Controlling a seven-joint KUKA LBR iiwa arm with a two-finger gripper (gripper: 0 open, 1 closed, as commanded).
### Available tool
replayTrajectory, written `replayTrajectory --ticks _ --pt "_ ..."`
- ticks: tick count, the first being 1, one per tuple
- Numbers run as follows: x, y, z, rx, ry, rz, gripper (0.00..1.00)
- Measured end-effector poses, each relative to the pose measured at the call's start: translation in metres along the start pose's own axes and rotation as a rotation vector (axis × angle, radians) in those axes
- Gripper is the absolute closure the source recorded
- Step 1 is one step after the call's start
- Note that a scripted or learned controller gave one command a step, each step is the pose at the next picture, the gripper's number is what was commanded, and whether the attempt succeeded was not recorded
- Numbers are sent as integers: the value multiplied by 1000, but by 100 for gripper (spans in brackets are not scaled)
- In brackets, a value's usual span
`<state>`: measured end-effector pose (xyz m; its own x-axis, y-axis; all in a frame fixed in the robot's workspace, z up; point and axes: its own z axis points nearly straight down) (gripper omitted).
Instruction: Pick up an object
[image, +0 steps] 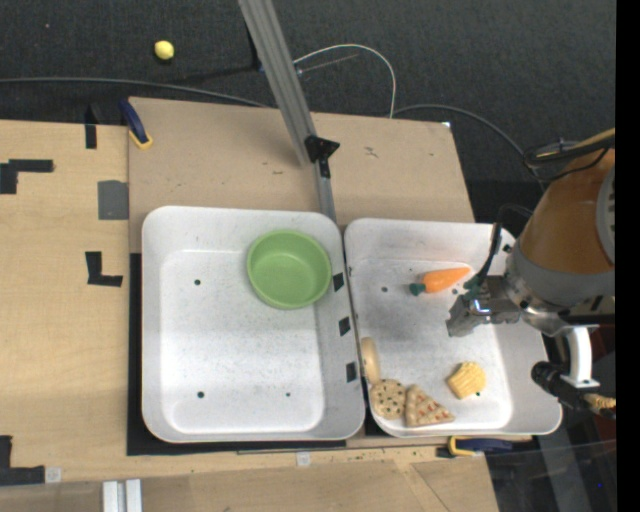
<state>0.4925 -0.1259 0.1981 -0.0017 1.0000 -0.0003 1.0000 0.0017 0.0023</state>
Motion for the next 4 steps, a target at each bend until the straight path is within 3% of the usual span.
replayTrajectory --ticks 1,4 --pt "0 1 -53 -2 -1 0 100" --pt "160 76 -41 4 1 -5 100"
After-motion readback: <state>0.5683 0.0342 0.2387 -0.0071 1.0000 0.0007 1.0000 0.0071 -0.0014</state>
